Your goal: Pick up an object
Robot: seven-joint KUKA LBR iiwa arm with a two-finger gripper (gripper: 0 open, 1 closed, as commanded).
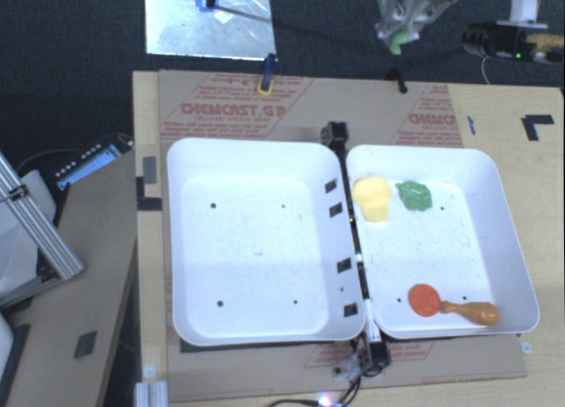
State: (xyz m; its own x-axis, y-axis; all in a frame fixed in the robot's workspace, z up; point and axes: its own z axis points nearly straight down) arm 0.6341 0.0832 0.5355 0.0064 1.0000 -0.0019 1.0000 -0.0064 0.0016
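Up at the top right of the camera view, the claw (399, 30) hangs well above and behind the bins, over dark floor past the desk (150, 246) edge. Something pale green sits at its tip, but whether that's a held obj or part of the claw itself can't be told (too small and blurred), and open vs closed can't be told either.

Candidate things to pick all lie in the right bin (508, 220): a yellow lump (372, 198) near the top-left corner, a green lump (413, 194) just beside it, and an orange ball-ended piece w/ a tan handle (446, 304) near the front wall. The left bin (256, 154) carries only small dark dots.

Judged from this, the pick isn't confirmed as done; if nothing is held, approx everything remains: descend into the right bin, close on an item, lift.

The arm is cut off by the top edge.
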